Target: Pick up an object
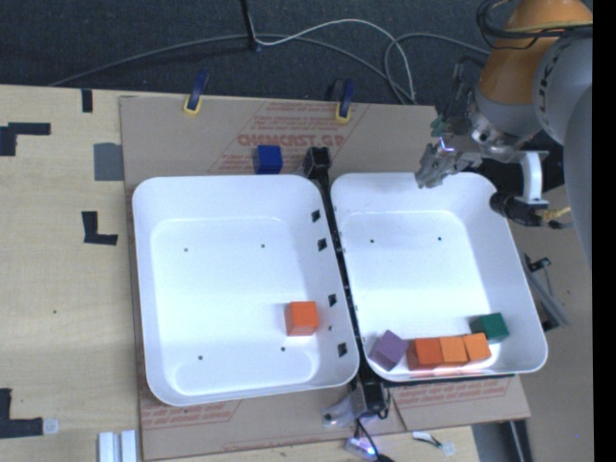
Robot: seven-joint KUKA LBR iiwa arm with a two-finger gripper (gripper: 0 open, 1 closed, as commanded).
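Well short of the blocks — gripper at the far rim

Camera view: I take the right bin as my landmark. I have the gripper hovering over its far rim, toward the back corner, with nothing between its tips. Whether those tips are spread or pressed together I cannot tell — they read as one dark cluster at this slant.

The likeliest targets sit along the bin's near wall: a purple block, an orange row touching end to end with its long axis running along that wall, and a green block by the near right corner. All lie well apart from the gripper, straight across the bin floor toward me. A lone orange cube rests in the left bin, beyond the divider. A blue cube sits outside, behind that bin.

I judge the coming move turns on crossing the bin from far rim to near wall.
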